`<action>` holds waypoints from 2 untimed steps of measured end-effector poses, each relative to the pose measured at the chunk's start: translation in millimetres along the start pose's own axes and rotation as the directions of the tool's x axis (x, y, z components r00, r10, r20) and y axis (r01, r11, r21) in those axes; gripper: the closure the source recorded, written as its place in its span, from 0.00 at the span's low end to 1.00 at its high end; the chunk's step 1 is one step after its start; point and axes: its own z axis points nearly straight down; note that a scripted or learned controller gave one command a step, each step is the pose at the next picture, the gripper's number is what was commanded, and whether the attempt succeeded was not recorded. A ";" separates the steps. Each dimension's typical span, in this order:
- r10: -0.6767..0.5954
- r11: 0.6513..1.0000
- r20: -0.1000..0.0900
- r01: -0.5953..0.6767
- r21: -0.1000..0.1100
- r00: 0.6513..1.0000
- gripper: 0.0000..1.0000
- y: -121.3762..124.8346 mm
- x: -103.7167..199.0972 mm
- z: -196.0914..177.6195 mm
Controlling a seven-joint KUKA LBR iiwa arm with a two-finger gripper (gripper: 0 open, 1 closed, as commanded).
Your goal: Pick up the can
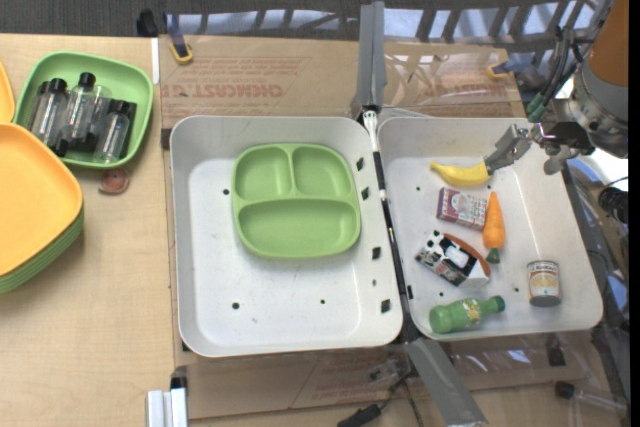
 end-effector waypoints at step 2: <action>-0.072 0.997 0.001 0.072 -0.003 0.997 0.00 104.1 -15.1 187.6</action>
